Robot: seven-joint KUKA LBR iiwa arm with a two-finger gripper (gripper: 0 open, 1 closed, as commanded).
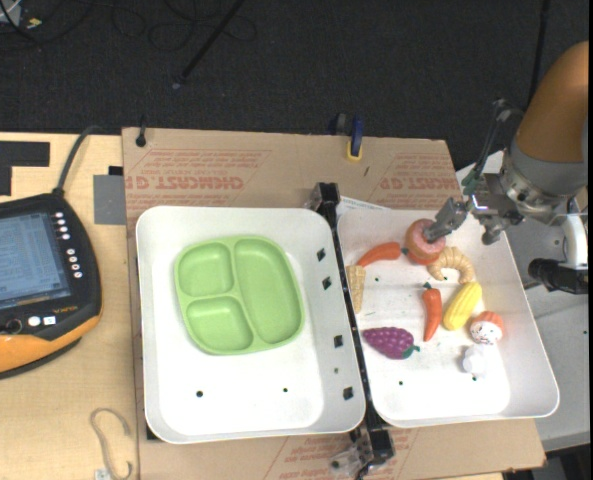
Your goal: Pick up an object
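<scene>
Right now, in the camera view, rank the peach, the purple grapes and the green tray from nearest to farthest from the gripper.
1. Peach, right bin's upper part, at the gripper.
2. Purple grapes, lower in the right bin.
3. Green tray, left bin.

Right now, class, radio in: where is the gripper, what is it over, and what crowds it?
Gripper low in right bin, on pinkish toy. Fingers unclear. Croissant, orange pepper crowd close.
</scene>
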